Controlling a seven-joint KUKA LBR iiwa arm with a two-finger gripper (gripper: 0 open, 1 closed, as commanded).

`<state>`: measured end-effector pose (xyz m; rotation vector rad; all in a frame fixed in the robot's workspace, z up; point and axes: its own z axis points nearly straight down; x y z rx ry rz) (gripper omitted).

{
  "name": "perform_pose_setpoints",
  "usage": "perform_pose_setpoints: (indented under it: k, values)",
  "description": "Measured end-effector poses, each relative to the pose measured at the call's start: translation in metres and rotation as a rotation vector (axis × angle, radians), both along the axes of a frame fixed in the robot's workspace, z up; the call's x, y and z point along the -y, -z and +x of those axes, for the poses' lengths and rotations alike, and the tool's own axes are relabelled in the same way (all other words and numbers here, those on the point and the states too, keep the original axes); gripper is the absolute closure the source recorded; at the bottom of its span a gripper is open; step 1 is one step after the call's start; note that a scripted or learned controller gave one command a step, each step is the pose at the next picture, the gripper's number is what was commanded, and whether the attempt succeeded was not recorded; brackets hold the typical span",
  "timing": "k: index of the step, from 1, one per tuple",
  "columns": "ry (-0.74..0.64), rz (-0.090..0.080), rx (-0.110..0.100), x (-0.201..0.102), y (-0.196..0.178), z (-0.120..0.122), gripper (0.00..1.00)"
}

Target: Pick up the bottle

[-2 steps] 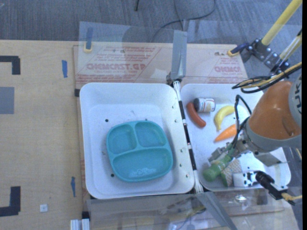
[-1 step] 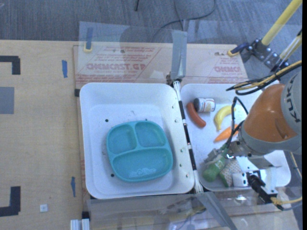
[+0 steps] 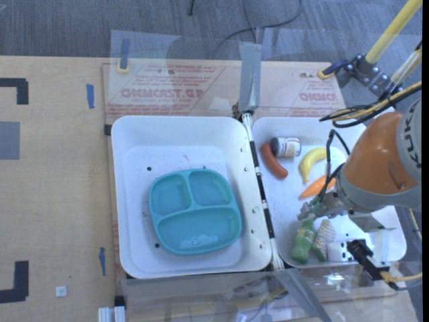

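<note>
Nearest the camera, the grey arm (image 3: 392,159) with its orange band reaches in from the right and overhangs the right bin. Worktop (image 3: 53,200) surface is pale wood, carrying black tape marks and short blue tape strips on its left side. Two shallow white bins sit side by side on it, their inner rims touching. Left bin (image 3: 177,136) holds one item: a teal divided plate (image 3: 194,210) with three compartments, lying flat toward the near half of the bin. Right bin (image 3: 281,200) holds several smaller items. A yellow banana (image 3: 310,162) lies near the far middle; a red sausage-shaped piece (image 3: 273,161) lies just left of it, close to the bin's left wall; a small white jar (image 3: 288,147) with a dark band lies on its side touching the far end of that red piece; an orange carrot-shaped piece (image 3: 312,188) lies below the banana, partly under the arm. The green bottle (image 3: 303,241) lies in the near left corner of the right bin, tilted, with a pale mesh-patterned item (image 3: 324,232) just beside it on the right. Gripper (image 3: 316,210) sits directly above the bottle's upper end, at or very near contact; whether its jaws are apart or together cannot be told. Behind the bins, clear sheeting (image 3: 171,89) bears red printing, partly legible as "CHEMCAST GP".
</note>
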<state>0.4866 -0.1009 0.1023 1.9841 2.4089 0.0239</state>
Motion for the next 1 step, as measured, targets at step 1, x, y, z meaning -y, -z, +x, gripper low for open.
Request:
perform_pose_setpoints:
  k: [1]
  values:
    - [0.104,0.002,-0.025,-0.0442,-0.0821,0.0292,1.0]
